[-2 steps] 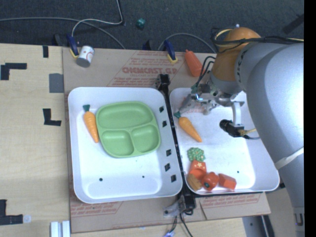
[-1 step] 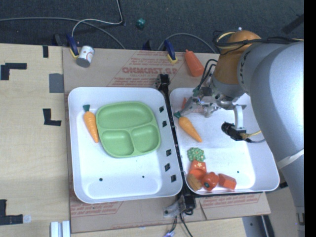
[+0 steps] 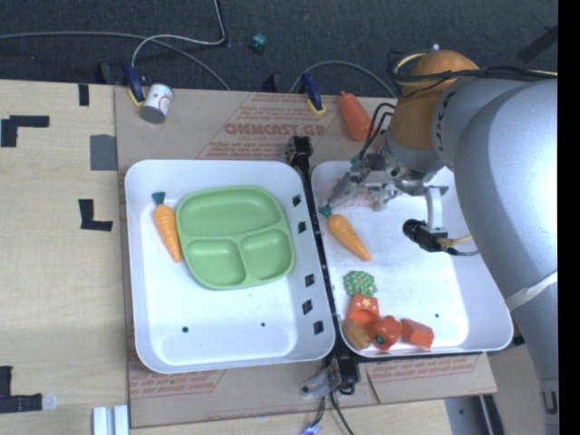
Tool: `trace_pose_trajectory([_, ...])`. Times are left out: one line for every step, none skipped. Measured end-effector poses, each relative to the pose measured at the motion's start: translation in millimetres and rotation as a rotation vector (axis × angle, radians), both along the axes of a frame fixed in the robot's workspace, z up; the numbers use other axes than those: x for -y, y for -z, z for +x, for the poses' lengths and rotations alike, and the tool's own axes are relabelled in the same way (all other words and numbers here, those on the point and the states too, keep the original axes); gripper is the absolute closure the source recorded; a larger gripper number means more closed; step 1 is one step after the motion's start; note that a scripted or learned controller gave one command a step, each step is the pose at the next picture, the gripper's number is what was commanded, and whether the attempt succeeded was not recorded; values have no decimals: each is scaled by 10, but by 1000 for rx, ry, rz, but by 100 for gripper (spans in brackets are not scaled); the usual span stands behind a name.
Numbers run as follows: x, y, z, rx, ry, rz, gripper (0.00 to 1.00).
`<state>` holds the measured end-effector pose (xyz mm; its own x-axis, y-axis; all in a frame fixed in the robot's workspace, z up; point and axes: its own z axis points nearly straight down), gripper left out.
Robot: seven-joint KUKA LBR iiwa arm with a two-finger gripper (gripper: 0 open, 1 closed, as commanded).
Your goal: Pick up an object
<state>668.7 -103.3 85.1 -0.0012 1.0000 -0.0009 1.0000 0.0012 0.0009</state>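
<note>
My gripper (image 3: pixel 361 188) hangs low over the far left part of the right bin (image 3: pixel 426 284), below the grey wrist with its orange band. Just in front of it, an orange toy carrot (image 3: pixel 347 235) with a green top lies flat on the bin floor, close to the gripper but apart from it. A second carrot (image 3: pixel 167 231) lies in the left bin (image 3: pixel 208 333) beside a green divided plate (image 3: pixel 237 236).
Several small toy foods, a green-topped piece (image 3: pixel 360 283) and red and orange pieces (image 3: pixel 385 330), cluster at the right bin's near left corner. Another orange toy (image 3: pixel 354 116) and a small can (image 3: pixel 157 101) lie on the cardboard behind the bins.
</note>
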Motion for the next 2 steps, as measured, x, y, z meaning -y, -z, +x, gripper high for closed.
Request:
trace_pose_trajectory([53,-3,1,1,0,-1,0])
trace_pose_trajectory([-42,-11,3,4,2,-6,0])
